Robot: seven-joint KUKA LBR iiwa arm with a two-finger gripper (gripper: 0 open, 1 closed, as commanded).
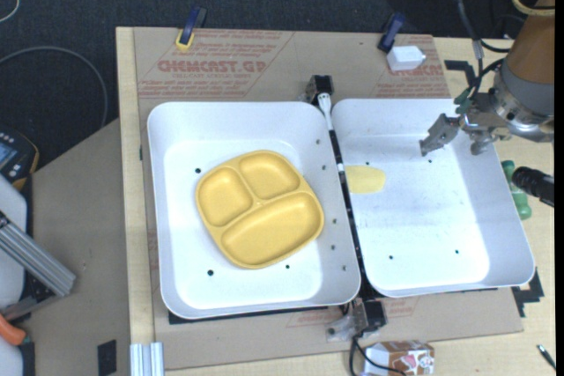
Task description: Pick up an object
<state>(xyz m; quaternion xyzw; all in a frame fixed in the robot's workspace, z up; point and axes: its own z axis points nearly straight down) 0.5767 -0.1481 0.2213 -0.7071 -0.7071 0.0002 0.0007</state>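
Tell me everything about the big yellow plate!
The plate is yellow, glossy like plastic, with rounded corners and three sections: two small ones at the far side and one long one nearer the camera. All three look bare. It lies flat, right way up, turned at a slant, in the middle of the left bin. It rests on the bin's floor, clear of the walls.

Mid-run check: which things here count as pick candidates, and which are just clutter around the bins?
Job:
- yellow divided plate, left bin
- small yellow piece, right bin
- pincer, above the right bin

Lying about:
- white block
- blue clamps
- green marker
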